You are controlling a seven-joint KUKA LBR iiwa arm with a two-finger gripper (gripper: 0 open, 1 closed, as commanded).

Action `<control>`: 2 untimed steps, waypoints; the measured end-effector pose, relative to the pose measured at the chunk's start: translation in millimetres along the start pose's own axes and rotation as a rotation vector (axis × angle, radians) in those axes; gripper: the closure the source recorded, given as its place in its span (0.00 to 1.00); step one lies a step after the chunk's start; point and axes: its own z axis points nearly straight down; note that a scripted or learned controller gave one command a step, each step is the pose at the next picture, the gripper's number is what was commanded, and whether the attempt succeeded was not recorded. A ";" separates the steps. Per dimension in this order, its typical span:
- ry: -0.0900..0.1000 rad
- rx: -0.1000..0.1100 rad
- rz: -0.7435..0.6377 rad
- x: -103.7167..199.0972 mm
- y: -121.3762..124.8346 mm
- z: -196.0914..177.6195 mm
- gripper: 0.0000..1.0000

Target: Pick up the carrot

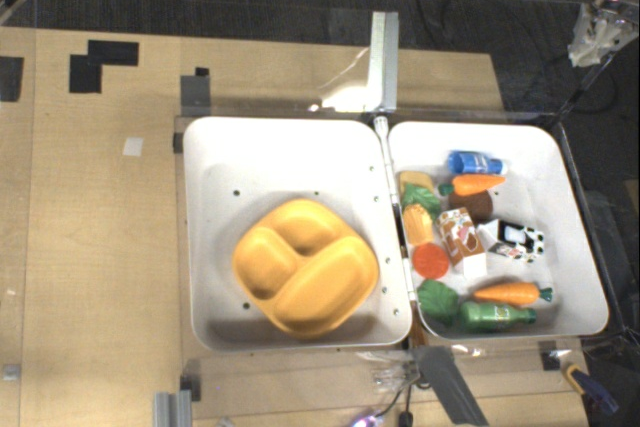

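Two orange carrots lie in the right bin (575, 215). One carrot (508, 293) rests near the front, lengthwise left to right, with its green top pointing right, just above a green bottle (497, 317). The other carrot (479, 184) lies near the back, below a blue can (473, 162), with a brown piece touching its underside.
The right bin also holds a red tomato (431, 261), a patterned carton (458, 233), a black-and-white box (516, 240), a green leafy piece (437, 298) and yellow pieces along the divider (395, 215). A large yellow moulded object (305, 265) sits in the left bin (215, 175).
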 end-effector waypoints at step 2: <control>-0.001 -0.002 -0.015 4.5 1.8 -19.5 1.00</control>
